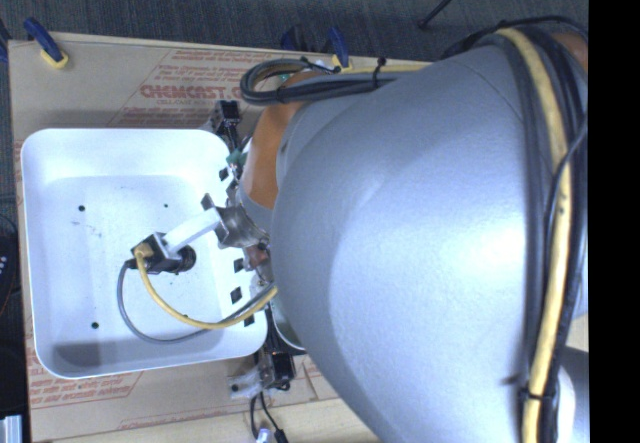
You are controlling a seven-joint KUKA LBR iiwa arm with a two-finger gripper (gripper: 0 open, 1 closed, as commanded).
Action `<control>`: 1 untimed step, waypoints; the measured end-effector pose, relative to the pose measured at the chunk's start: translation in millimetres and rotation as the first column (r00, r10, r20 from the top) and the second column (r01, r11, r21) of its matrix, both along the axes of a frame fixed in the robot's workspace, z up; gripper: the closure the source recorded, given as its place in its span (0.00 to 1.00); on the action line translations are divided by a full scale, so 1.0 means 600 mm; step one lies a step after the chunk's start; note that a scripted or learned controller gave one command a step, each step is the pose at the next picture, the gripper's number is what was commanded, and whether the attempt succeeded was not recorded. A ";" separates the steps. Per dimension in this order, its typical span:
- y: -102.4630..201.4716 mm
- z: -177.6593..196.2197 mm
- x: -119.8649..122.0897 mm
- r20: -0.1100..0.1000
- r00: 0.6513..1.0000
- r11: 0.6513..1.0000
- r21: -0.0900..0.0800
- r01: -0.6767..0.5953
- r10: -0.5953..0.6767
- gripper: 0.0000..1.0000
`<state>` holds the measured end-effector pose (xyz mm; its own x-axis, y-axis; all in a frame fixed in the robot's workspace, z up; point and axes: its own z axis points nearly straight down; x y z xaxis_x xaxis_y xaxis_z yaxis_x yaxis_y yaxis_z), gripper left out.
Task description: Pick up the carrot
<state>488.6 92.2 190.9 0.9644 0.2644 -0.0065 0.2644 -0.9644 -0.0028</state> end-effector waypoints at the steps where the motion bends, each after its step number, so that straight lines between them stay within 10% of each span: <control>1: 0.018 -0.165 -0.019 0.006 0.998 0.998 0.011 -0.062 0.062 0.00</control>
